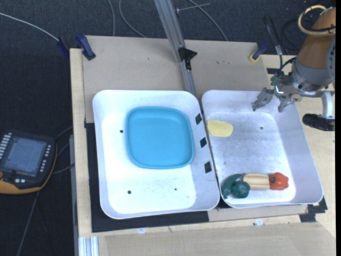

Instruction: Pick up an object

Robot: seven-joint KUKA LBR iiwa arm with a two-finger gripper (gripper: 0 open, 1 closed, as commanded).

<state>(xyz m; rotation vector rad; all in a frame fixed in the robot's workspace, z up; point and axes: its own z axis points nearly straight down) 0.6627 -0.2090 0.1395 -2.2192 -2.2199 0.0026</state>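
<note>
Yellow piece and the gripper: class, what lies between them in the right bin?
Only bare speckled bin floor lies between yellow piece and gripper, per the camera view.

Robotics lab: teach pendant (24,161), loose cables (106,4), clamped bench (138,63).

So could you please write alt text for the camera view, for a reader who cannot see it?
A grey robot arm reaches in from the right, its open gripper above the right bin's far edge, holding nothing. That bin holds a yellow piece at its left wall and a green, tan and red cluster of toys at its near edge; the left bin holds a blue plate.
</note>
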